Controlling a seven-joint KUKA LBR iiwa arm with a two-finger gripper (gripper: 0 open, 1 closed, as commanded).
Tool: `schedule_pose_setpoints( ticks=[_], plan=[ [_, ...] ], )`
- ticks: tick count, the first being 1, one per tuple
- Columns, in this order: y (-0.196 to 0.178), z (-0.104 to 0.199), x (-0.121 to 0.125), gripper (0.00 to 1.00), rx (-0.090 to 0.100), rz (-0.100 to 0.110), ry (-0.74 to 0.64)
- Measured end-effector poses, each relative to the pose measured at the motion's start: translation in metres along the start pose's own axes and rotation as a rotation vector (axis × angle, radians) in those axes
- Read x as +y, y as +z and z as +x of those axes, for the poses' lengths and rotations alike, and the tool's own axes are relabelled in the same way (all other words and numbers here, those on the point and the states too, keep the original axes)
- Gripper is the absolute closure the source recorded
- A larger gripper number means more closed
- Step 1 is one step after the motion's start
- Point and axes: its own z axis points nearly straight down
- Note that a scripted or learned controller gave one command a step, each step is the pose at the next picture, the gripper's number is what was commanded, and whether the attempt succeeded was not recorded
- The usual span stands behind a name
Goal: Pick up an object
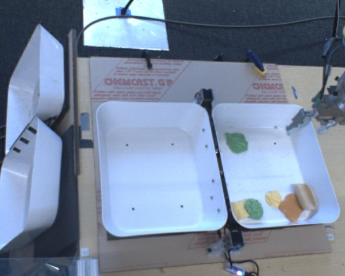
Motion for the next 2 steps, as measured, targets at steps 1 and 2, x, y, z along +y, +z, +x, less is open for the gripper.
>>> schedule_pose_setpoints(
  ticks=[1, 2],
  plan=[
    [0.108, 0.038, -0.029, 0.0, 0.002, 0.008, -0.001],
    [0.168, 0.06, 0.047, 0.0, 0.0, 0.003, -0.003]
  ],
)
